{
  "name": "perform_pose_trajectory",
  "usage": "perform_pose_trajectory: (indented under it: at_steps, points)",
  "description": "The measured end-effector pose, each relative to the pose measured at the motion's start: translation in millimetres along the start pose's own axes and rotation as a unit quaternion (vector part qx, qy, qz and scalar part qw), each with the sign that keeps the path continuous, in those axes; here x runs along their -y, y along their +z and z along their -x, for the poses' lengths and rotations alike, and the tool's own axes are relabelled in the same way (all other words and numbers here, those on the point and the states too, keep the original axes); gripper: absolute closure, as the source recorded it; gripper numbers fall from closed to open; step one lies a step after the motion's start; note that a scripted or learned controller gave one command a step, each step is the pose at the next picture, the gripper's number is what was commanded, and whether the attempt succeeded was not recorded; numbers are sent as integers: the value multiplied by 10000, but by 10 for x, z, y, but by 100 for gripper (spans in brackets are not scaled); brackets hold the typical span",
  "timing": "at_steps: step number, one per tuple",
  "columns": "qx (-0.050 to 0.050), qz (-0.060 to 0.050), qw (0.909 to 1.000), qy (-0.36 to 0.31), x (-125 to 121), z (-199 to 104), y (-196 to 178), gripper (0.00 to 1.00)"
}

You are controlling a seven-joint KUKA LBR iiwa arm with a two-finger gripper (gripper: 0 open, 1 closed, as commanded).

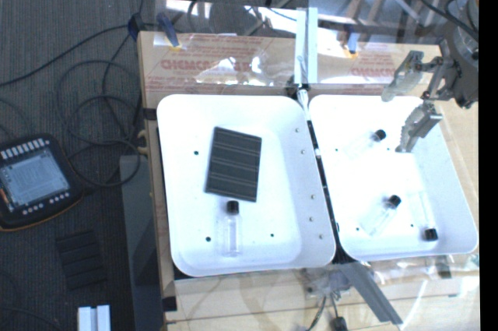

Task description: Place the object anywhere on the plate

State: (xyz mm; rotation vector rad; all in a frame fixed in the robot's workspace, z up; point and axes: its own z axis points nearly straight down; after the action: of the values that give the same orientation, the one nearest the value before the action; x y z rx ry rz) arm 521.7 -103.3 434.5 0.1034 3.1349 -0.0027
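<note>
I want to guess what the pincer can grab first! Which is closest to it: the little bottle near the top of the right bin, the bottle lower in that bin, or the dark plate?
From the pincer, in the camera view:
1. Upper bottle, top of the right bin, nearest.
2. Lower bottle, farther down the same bin.
3. Dark plate, in the left bin, farthest.

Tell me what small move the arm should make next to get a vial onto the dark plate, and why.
Probably lower toward the nearest vial. The gripper hangs open over the right bin, holding nothing, while the dark plate lies in the left bin.
</note>
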Motion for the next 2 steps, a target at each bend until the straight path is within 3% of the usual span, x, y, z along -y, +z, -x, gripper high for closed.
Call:
perform_pose_trajectory:
  at_steps: [1,2]
  points:
    - [-5,-4,9943,1065,814,-96,2,0]
    - [-8,-5,9991,-423,1236,-283,-3,0]
